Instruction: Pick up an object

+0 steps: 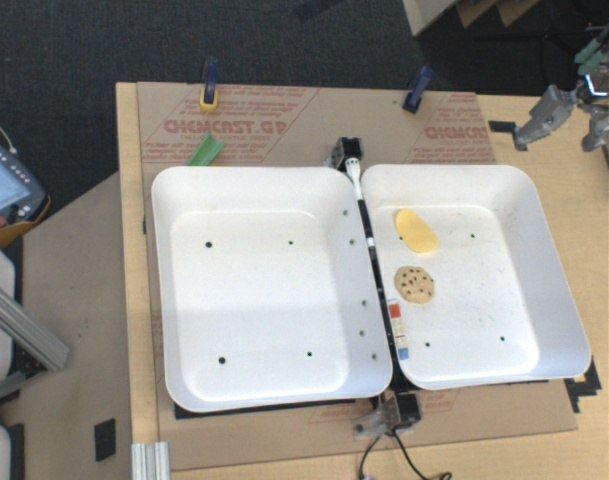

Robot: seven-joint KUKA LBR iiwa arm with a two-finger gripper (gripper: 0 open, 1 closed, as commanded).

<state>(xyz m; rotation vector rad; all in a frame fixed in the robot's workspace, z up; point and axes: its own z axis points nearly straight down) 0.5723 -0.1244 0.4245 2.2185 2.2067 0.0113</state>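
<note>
Pincer (564, 118) at view's upper right, beyond right bin's (554, 268) far rim, over bench (284, 118); open or closed: cannot tell. Yellow oval piece (417, 231) and chocolate-chip cookie (415, 284) well apart from pincer, down-left, near bin's left wall. Bare floor between them and right wall. Left bin (184, 298) farther left.

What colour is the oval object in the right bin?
Pale yellow. The oval object lies just above the speckled cookie, seen in the camera view.
</note>
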